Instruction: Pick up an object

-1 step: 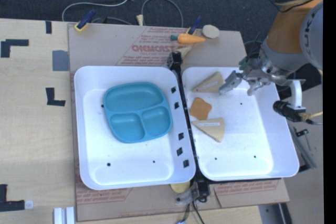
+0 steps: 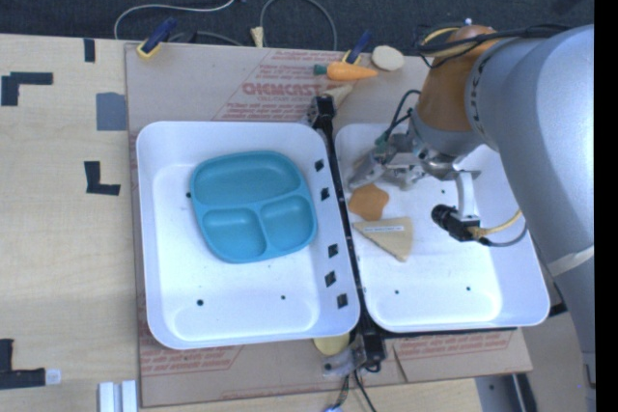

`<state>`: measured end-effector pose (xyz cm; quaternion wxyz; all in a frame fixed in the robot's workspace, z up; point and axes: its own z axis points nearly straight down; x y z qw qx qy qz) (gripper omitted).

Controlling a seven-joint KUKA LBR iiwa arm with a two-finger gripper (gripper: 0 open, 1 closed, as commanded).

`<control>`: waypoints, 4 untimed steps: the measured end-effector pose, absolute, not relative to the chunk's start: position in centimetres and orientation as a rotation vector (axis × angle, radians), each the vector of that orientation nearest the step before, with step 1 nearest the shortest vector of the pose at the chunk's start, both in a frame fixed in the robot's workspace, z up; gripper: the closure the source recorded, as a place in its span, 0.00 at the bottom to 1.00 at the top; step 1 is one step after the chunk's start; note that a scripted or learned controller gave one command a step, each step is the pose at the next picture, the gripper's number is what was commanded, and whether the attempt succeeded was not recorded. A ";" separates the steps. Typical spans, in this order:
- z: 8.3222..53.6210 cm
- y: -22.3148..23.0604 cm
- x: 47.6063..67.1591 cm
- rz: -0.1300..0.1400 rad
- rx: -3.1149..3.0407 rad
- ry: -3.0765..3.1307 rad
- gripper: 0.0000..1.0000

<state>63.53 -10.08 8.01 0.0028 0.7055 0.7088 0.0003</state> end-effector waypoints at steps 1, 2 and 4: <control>8.5 -9.5 66.6 -0.015 2.224 2.228 0.00; 8.7 -9.4 61.8 0.001 2.218 2.219 0.00; 8.6 -10.2 64.8 0.002 2.217 2.222 0.00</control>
